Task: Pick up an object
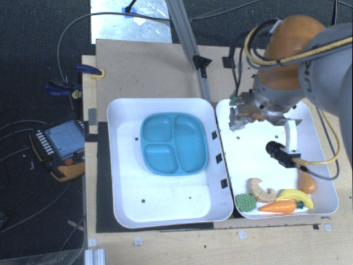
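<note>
1. Gripper (pixel 238 116) hangs over top left of right bin (pixel 242 164), near the wall shared with left bin (pixel 165 211); finger state impossible to tell
2. Nothing seen between its tips
3. Toy food sits in right bin's near corner, well apart from gripper: carrot (pixel 277 206), banana (pixel 296 196), green piece (pixel 246 202), tan piece (pixel 260 189)
4. Blue plate (pixel 174 143) lies in left bin

Even overhead light, soft shadows. Glare on the foil sheet (pixel 129 10) above my bench. Slightly soft focus, mild graininess.
</note>
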### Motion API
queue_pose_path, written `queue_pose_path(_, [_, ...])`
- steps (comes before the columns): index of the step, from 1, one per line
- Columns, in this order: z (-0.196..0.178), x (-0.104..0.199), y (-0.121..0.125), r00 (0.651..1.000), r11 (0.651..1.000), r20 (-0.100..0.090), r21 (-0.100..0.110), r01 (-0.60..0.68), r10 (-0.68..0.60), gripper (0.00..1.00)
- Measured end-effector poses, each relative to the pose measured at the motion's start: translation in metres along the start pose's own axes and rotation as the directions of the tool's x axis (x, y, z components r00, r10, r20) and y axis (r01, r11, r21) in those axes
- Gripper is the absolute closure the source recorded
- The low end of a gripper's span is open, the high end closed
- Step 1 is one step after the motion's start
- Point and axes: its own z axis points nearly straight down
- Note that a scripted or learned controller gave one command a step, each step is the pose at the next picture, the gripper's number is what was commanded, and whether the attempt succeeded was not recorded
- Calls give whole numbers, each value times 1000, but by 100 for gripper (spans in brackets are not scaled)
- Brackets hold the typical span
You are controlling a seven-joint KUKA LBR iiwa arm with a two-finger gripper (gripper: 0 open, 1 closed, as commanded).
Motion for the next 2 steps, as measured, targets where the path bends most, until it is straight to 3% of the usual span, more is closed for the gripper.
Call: queue_pose_path(2, [10,98,-6,1000,1000,0,2,-1,1,100])
